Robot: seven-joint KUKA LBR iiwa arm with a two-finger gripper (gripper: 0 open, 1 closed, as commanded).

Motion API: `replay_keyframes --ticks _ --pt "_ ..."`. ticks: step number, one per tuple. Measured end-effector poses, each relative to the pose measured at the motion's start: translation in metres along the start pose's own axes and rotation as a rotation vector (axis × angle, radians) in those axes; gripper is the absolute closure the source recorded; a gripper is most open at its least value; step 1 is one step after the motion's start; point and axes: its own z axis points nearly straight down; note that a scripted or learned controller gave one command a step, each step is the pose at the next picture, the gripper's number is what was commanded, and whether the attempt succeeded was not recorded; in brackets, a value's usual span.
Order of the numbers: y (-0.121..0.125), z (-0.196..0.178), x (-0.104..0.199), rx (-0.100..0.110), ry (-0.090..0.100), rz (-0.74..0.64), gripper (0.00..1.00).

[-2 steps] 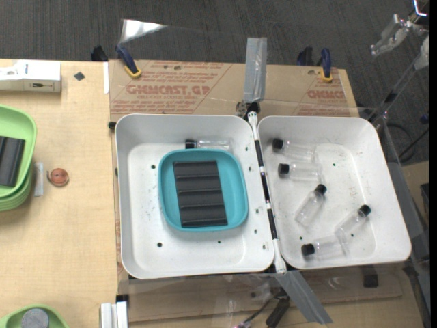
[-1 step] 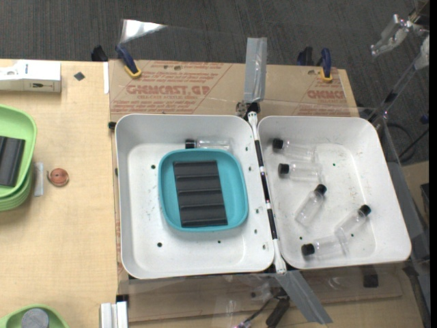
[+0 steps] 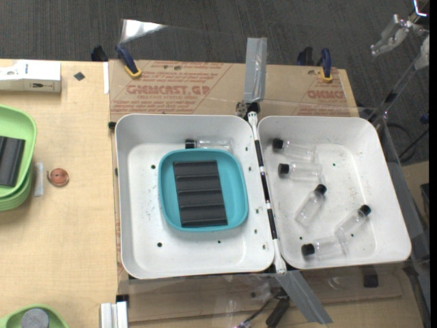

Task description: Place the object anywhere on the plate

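Note:
A teal square plate point(image 3: 237, 186) lies in the middle of the left white bin point(image 3: 136, 244). On the plate rests a black ridged block point(image 3: 199, 192). Just behind the plate, a clear vial with a black cap point(image 3: 205, 144) lies on its side on the bin floor. The right white bin point(image 3: 382, 183) holds several more clear vials with black caps, all lying down: one near the back left point(image 3: 290, 149), one in the middle point(image 3: 309, 206), one at the right point(image 3: 351, 223) and one at the front point(image 3: 322, 249).
Cardboard point(image 3: 177, 87) lies under and behind the bins, held by blue-and-yellow clamps point(image 3: 127, 60). A green tray point(image 3: 20, 176), a white box point(image 3: 31, 76) and a small orange disc point(image 3: 59, 177) sit on the wooden bench at the left. A metal bracket on a stand point(image 3: 392, 38) is at the top right.

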Motion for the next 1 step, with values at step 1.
replay_keyframes --ticks 1 --pt "0.0 0.0 0.0 0.0 0.0 0.0 0.0"
